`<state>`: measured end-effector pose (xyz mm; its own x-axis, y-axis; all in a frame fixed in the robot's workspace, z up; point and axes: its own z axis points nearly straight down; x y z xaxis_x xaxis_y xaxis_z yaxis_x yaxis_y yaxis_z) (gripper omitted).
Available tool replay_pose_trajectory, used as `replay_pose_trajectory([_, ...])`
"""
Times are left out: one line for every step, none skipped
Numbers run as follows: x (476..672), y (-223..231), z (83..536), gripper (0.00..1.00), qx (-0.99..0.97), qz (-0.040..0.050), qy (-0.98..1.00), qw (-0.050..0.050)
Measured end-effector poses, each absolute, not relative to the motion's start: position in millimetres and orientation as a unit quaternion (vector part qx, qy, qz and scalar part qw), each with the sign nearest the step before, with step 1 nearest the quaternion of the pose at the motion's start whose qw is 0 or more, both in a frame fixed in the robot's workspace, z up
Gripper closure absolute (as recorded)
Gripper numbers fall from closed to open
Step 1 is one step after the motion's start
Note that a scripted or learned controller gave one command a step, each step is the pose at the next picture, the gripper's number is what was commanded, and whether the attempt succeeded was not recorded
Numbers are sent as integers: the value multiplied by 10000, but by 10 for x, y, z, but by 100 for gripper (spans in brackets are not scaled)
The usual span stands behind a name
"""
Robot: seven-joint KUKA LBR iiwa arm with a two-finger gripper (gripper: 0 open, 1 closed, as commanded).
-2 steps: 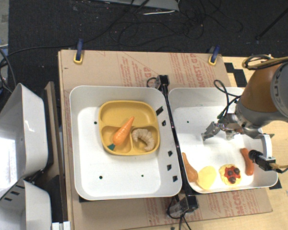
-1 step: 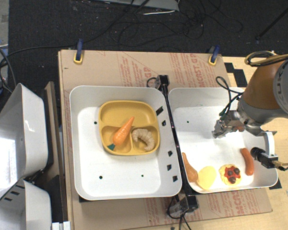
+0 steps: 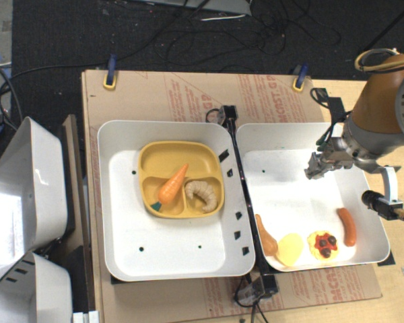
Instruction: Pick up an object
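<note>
The arm is at the approach stage — its claw (image 3: 318, 167) hovers over the bare far part of the right bin (image 3: 283, 155), and I cannot tell its state. The sausage (image 3: 348, 226) lies nearer and to the right, well apart, so the next move calls for travelling there and descending.

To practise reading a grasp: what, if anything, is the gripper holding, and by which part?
Nothing shows between the fingers. The gripper hangs over a bare part of the right bin, apart from the sausage and the other toys along its near edge.
</note>
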<state>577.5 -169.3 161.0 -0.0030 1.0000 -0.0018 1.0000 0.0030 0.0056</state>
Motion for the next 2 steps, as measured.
replay_pose_trajectory([5779,-1726,2037,100,7062,9,7080,22])
replay_pose_trajectory([5788,-1726,2276,100,7060,7,7082,18])
